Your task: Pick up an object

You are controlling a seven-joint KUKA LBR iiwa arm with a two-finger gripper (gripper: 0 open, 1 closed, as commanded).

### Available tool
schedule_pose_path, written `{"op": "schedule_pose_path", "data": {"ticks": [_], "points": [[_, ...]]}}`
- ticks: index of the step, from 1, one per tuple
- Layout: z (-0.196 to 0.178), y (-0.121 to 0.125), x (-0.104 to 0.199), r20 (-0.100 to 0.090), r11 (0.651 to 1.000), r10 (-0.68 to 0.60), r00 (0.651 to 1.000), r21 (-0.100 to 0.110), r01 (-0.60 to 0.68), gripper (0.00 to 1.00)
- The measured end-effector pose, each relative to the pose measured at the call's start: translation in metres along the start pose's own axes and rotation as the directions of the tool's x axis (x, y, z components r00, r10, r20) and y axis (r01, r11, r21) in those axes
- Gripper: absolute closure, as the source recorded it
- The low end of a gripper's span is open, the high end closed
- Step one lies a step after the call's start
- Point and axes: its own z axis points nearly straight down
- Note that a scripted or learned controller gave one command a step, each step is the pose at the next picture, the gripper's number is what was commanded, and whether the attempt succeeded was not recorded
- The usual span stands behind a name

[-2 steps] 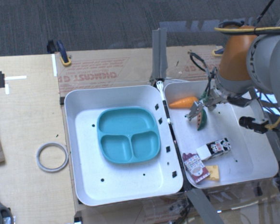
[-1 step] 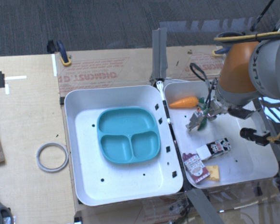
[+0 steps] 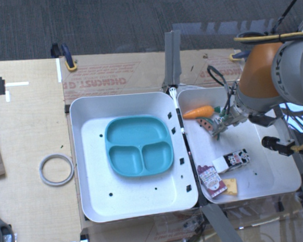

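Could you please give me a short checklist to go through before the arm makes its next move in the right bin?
1. Gripper is over the right bin: ok.
2. Target nearby: the carrot lies just left of the gripper: ok.
3. Object seen between the fingers: cannot tell.
4. Finger opening: cannot tell.
5. Other items, the black-and-white carton, red packet and yellow block, lie apart from the gripper: ok.
6. Teal tray sits in the left bin, out of the way: ok.
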Motion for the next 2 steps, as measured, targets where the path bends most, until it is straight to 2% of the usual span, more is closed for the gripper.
{"op": "schedule_pose_path", "data": {"ticks": [1,2], "points": [[-0.1063,0.0309,0.0783,0.0,0.978,0.207,0.978,0.003,-0.207,1.0],[-0.1063,0.0308,0.0781,0.0,0.978,0.206,0.978,0.003,-0.206,0.0]]}}
